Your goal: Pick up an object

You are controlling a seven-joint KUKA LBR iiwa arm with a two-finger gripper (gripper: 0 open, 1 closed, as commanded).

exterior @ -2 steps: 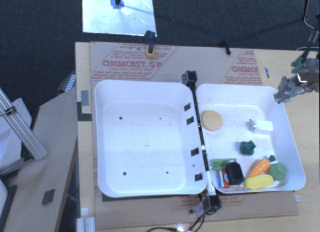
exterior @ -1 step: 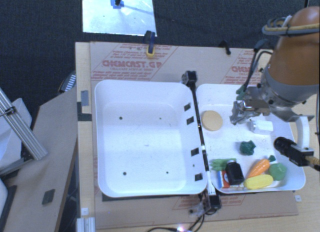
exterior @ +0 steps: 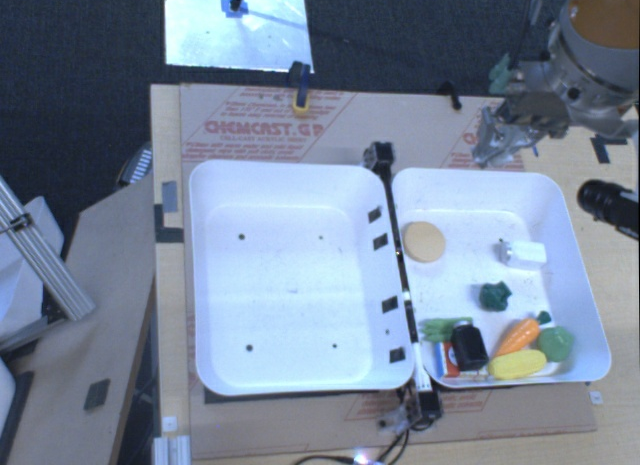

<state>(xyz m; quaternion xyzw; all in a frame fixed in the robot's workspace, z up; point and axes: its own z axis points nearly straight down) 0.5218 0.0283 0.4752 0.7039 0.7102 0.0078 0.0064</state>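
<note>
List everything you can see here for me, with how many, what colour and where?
Bins: two, white, side by side on the bench.
Round disc: one, tan, upper left of the right bin.
Small block: one, white, right side of the right bin.
Lumpy toy: one, dark green, middle of the right bin.
Carrot: one, orange, near front right corner.
Yellow piece: one, front edge of the right bin.
Black object: one, front of the right bin.
Arm: one, grey with orange band, top right.
Hand: one, grey, above the right bin's far rim.
</note>
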